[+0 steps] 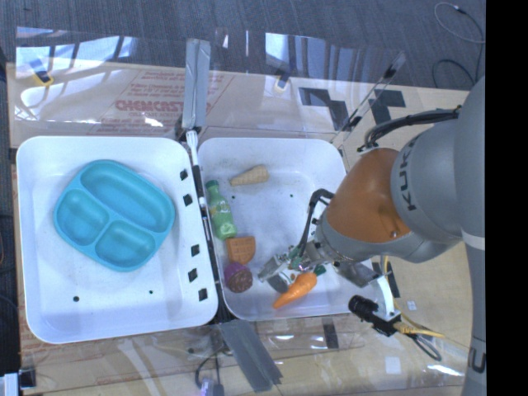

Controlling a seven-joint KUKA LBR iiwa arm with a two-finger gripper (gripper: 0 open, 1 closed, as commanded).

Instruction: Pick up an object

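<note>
One view, from above: the gripper [290, 266] hangs low in the right bin [330, 157], just beside the carrot [295, 289] at the near wall. How far its fingers stand apart I cannot tell, and nothing shows between them. To grasp cleanly, it should straddle the carrot across its width, clear of the wall and the nearby purple piece [239, 279].
</note>
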